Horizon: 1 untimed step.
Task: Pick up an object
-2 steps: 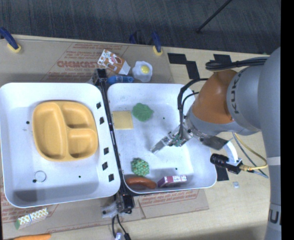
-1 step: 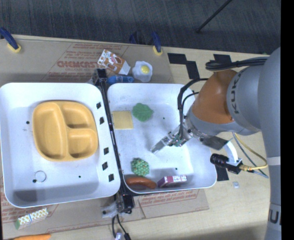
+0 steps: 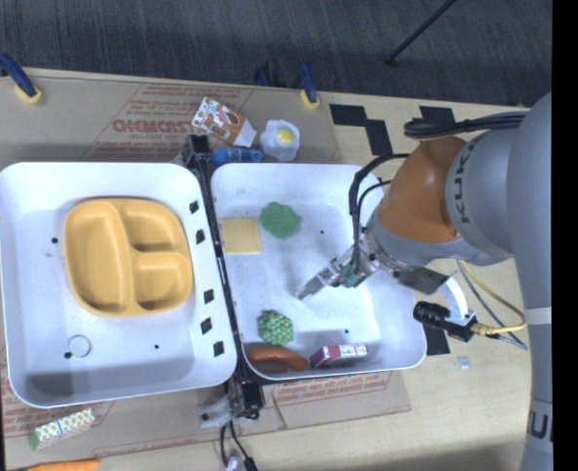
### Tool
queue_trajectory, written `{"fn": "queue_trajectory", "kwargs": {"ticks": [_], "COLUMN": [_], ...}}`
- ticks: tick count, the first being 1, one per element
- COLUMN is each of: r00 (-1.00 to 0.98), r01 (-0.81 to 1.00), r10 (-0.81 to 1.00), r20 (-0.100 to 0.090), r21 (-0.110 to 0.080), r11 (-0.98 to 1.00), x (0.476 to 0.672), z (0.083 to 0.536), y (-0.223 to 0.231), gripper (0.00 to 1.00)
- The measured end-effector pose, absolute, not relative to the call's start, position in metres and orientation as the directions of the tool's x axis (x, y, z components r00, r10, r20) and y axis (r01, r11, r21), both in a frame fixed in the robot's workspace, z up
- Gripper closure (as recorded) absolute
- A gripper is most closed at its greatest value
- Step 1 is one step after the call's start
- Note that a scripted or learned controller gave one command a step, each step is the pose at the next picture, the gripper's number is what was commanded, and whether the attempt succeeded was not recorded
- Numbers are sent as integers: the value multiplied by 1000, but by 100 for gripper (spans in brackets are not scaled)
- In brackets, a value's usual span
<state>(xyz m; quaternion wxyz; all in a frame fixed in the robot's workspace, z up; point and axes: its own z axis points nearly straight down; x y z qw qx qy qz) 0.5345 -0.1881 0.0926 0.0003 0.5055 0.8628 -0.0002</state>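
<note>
White bins sit side by side on the counter (image 3: 367, 400). Over the right bin (image 3: 396, 346) the end effector (image 3: 320, 284) hangs low with its fingers spread, gripping nothing. A green object (image 3: 280, 219) lies up-left of it, another green object (image 3: 275, 327) down-left, both apart from it.

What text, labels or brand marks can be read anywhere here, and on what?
"KU", partial, in pale letters on the grey robot arm.
Red print on the brown cardboard sheet behind the bins: too blurred to read.
Small red-and-white box in the right white bin: label too small.
Orange-and-white packet: unreadable.
</note>
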Motion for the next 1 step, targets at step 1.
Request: {"fn": "queue_trajectory", "kwargs": {"ticks": [1], "r00": [-489], "r01": [872], "r10": [872], "r20": [-1], "r21": [0], "r11": [489], "x": [534], "z": [93], "y": [-188], "gripper": [0]}}
